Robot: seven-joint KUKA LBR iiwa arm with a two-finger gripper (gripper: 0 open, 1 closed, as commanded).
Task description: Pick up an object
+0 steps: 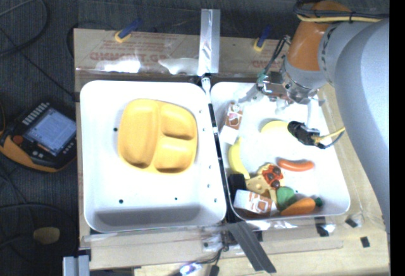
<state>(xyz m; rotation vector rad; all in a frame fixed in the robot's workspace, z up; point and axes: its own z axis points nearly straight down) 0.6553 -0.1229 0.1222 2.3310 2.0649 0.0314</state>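
The grey arm (364,91) with its orange band is reaching in from the right and hanging over the far corner of the right bin (338,202); its end effector (288,88) is sitting low above that bin's back area, and whether it is spread or pressed together cannot be told from this angle. The counter (95,47) is carrying both white bins side by side, and faint reddish printing on its back panel is showing but staying too blurred to read. The left bin (101,205) is holding a yellow divided plate (157,135) lying near its middle. In the right bin, the pickable toys are crowding the near half: a banana (235,157) along the left wall, a sausage (295,165) towards the right, a carrot (299,207) at the near edge, a small labelled carton (234,118) near the back left with unreadable print, and a pale yellow disc (273,126) just beside the end effector's dark attachment. On the floor at left, a handheld pendant (41,135) is lying with its screen lit.
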